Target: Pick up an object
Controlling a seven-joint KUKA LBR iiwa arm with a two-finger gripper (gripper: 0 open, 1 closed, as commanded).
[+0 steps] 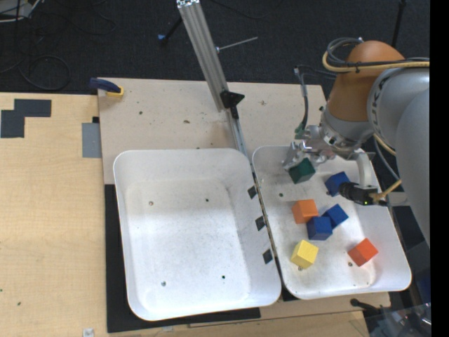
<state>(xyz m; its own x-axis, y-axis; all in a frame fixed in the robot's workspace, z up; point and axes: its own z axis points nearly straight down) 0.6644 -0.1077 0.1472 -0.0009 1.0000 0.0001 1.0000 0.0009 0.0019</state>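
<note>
My gripper (304, 157) is over the far left part of the right bin (393, 272). A dark green block (303, 170) hangs tilted between its fingers, just above the bin floor, and the gripper is shut on it. Loose on the bin floor lie an orange block (304, 210), three blue blocks (337, 182) (337, 214) (319, 227), a yellow block (304, 253) and a red-orange block (362, 252).
The left bin (133, 188) adjoins the right one along a shared divider with black clips (259, 222). A slanted aluminium post (207, 55) rises behind the bins. The arm's grey body and orange band (358, 83) stand over the right bin's far right side.
</note>
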